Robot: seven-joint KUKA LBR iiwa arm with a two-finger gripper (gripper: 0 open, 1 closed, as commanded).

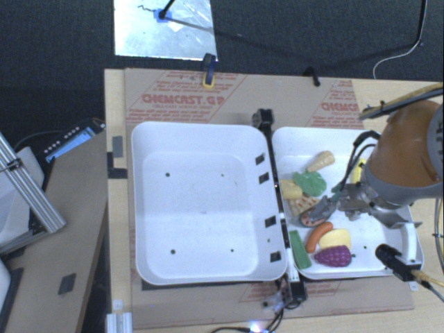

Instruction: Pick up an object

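Plastic cluster: toy foods sit heaped in the right bin, toward its left wall; no single target is fixed by the task, so any of them could serve.
Nearest candidate: an orange carrot-like piece lies just near of the gripper; long axis slants from near-left to far-right, far end pointing toward the tool.
Other pieces: green leafy item at the far side of the heap, pale tan cone beyond it pointing far-right, yellow piece touching the carrot, purple grape bunch at the near edge, green stick lying along the divider, long axis near to far.
Under the tool: a reddish-brown flat piece shows at the fingertips; contact likely, not certain.
Tool state: finger spread is not readable from this slant; no item shows plainly between the fingers, so no hold is claimed.
Arm: grey body with orange band comes in from the right, wrist low over the heap, tool aimed left. Judgement: low stance suits a descent into the pile, a grasp attempt in hand.
Why crowded: items pack the left half of the bin, touching one another; a closing grip could catch two or nudge neighbours.
Left bin: white, shallow, beside the right one across a dark hinge strip.
Bench: cardboard sheet under both bins.
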